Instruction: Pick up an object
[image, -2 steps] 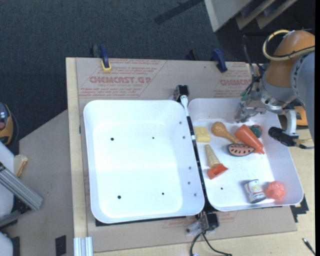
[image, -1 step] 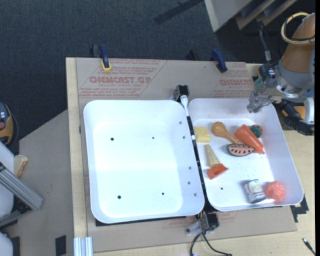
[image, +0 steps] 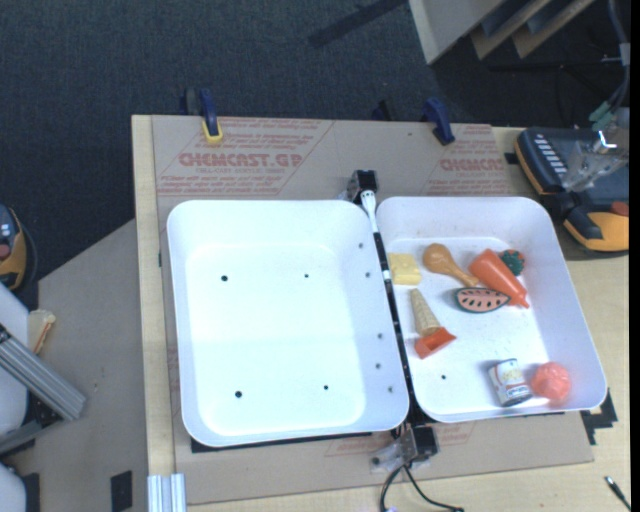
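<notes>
**Crowded bin leaves little room for a clean pick**

Toy foods cluster in the right bin (image: 560, 270) on the worktop (image: 300, 160): a carrot (image: 497, 275) touching a watermelon slice (image: 481, 299), a can (image: 510, 381) beside a pink ball (image: 551, 381). The tool's state cannot be told. Closing on neighbours risks a slipped or double grab.

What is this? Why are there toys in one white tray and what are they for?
This is a robot's practice bench, photographed by a camera looking down from above. Two white bins sit side by side on a board. The left bin has only small dark dots. The right bin holds toy food: a carrot, a watermelon slice, a yellow block, a tan pear shape, a cone, a small can and a pink ball. The robot's job is picking one up.
</notes>
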